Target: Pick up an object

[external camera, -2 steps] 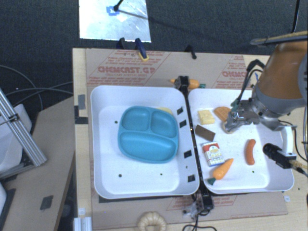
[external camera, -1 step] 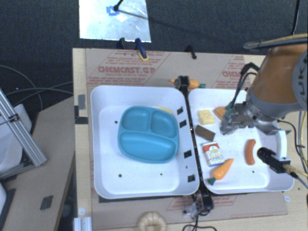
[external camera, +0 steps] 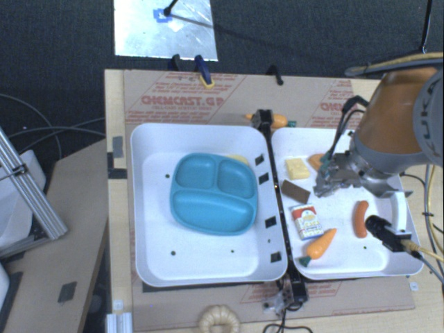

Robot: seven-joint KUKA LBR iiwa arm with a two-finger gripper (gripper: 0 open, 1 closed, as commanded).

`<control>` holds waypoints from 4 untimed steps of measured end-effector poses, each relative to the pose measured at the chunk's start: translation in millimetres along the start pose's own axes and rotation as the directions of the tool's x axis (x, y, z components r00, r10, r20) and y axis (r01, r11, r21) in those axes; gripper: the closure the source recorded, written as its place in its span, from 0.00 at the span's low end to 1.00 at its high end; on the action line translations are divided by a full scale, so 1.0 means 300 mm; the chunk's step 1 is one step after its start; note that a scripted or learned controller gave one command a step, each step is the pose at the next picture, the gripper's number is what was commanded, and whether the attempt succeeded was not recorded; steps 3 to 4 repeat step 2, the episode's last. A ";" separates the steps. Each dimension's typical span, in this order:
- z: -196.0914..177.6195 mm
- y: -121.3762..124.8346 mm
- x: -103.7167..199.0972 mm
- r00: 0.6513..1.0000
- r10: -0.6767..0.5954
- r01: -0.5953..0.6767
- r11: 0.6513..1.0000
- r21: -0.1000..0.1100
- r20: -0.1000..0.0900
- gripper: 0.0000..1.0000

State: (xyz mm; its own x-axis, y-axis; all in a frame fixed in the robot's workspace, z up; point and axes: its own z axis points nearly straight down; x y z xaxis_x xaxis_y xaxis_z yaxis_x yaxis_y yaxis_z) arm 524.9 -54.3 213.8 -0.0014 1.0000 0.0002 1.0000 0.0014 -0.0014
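While hanging low over the right bin (external camera: 399, 255), gives away little about the gripper (external camera: 325, 186): cannot tell open from closed, and see nothing clamped. Left bin (external camera: 152, 255): holds one blue divided plate (external camera: 215, 193) at centre. Right bin, read from the gripper: carton (external camera: 306, 222) at 7 o'clock, carrot (external camera: 320, 243) at 6, sausage (external camera: 360, 218) at 4, yellow block (external camera: 297, 167) at 10, brown slab (external camera: 297, 191) at 9. Likeliest pick: yellow block, near the gripper; probably light, stiff, flat-sided. Take hold across its short sides.
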 end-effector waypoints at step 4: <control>-0.064 0.012 0.002 1.000 -0.003 0.003 1.000 -0.004 0.000 1.00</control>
